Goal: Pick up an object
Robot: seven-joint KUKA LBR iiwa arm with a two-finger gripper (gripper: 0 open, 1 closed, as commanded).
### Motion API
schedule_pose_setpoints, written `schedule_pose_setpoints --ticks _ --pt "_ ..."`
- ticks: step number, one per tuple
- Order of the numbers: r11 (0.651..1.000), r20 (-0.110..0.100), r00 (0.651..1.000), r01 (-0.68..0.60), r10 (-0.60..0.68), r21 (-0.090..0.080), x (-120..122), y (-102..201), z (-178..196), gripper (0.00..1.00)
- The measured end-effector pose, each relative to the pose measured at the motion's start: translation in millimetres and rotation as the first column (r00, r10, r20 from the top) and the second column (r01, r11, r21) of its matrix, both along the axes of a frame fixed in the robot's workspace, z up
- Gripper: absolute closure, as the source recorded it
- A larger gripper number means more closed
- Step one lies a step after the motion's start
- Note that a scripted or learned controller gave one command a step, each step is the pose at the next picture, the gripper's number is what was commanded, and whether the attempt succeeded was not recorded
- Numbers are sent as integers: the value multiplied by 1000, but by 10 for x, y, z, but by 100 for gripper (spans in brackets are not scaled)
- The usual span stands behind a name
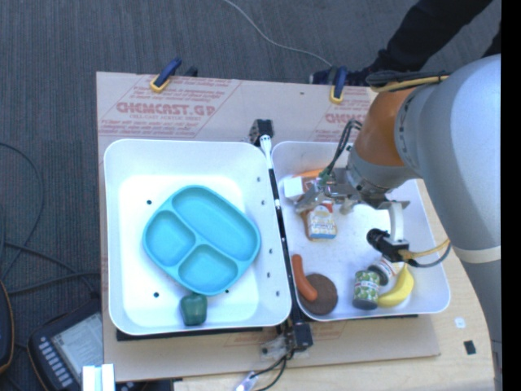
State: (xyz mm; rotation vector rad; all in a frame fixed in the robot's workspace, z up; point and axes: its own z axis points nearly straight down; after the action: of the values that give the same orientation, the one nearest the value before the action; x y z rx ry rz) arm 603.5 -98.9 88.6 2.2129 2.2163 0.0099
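arm (456,137): reaches in from right | gripper (321,195): low, pointing left

Robot lab: clamped board (203,108), twin white bins (114,218), grey carpet (49,23).

Two shallow white bins are sitting side by side on a cardboard-covered bench (163,108) printed with red lettering, the left bin (122,218) touching the right bin (435,287) along a central seam. Blue and yellow clamps (167,73) are gripping the board's far edge. A thin cable (244,15) is trailing across the dark grey carpet (65,39) beyond.
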Motion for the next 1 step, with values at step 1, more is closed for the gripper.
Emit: schedule_pose_setpoints --ticks 1 --pt "1000 0 1000 -1 1 -3 1 -5 103 100"
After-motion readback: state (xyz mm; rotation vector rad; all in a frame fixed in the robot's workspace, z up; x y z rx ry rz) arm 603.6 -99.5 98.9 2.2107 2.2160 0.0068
